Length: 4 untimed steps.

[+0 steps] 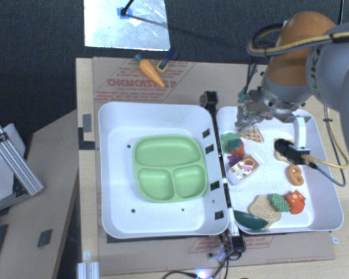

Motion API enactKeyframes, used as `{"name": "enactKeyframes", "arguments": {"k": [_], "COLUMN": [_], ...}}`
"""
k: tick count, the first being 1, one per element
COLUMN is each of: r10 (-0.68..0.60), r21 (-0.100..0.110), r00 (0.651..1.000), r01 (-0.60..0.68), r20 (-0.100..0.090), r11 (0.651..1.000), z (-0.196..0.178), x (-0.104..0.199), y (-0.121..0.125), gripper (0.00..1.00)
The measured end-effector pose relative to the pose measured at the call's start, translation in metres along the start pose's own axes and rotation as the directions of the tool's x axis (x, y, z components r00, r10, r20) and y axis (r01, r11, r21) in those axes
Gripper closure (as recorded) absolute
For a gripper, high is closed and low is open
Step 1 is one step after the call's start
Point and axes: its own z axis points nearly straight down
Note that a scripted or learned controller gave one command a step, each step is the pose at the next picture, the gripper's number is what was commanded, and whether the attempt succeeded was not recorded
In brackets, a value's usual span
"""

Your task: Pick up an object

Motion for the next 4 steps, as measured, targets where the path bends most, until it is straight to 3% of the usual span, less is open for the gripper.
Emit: {"name": "enactKeyframes", "arguments": {"k": [1, 2, 3, 4], "r10": [0.0, 0.0, 0.001, 0.005], "r21": [-0.002, -0.003, 0.001, -0.003], "r00": [1.0, 1.0, 1.0, 1.0], "r01": [0.0, 0.0, -0.001, -0.005], "r20": [0.0, 0.0, 0.001, 0.001], "r11": [1.0, 1.0, 1.0, 1.0], "z": [-0.002, -0.019, -0.005, -0.012], "x": [0.053, 0.107, 0.147, 0.142], "y": [0.005, -0.009, -0.015, -0.004], "gripper": [1.0, 1.0, 1.0, 1.0]}}
